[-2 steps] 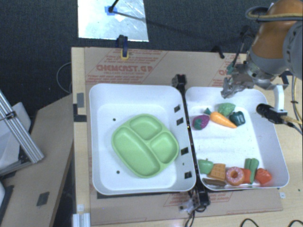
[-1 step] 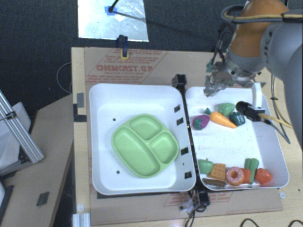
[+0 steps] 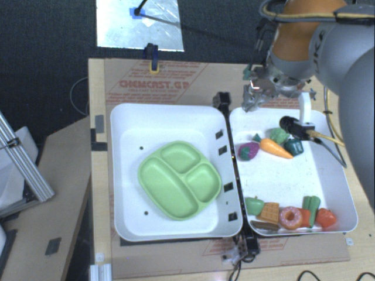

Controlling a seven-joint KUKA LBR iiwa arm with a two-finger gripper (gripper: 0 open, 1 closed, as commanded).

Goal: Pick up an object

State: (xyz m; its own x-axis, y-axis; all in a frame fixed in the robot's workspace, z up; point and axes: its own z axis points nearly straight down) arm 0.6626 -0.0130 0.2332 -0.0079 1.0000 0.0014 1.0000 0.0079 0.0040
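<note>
My gripper (image 3: 253, 100) hangs over the far left corner of the right bin (image 3: 334, 174), under the orange-banded wrist. It is above and apart from the toys. Nothing visible is held in it. A purple toy vegetable (image 3: 248, 151) lies near the bin's left wall, with an orange carrot (image 3: 275, 148) beside it. A green toy (image 3: 279, 135) and a teal one (image 3: 295, 147) sit close by. Along the near wall lie a green pepper (image 3: 254, 205), a waffle (image 3: 270, 212), a pink donut (image 3: 290, 217), a green piece (image 3: 312, 204) and a red-orange toy (image 3: 325, 218).
The left bin (image 3: 129, 157) holds a light green divided plate (image 3: 179, 180). Black clips run along the divider (image 3: 228, 157) between the bins. A black and white fitting with cables (image 3: 299, 124) reaches over the right bin's far right part. The bench's brown board (image 3: 158, 84) shows behind the bins.
</note>
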